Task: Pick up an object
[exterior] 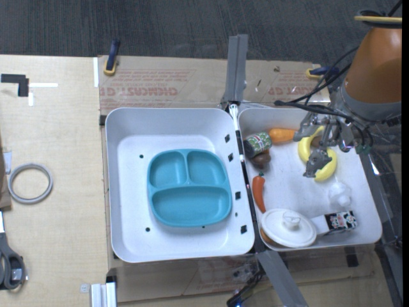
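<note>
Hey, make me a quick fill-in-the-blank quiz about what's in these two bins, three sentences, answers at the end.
1. The blue divided plate lies in the ____ bin of the two.
2. The pincer hangs over a ____ banana in the right bin.
3. The white lidded pot sits near the ____ edge of that bin, beside the upright carrot.

Missing words: left; yellow; front
</note>
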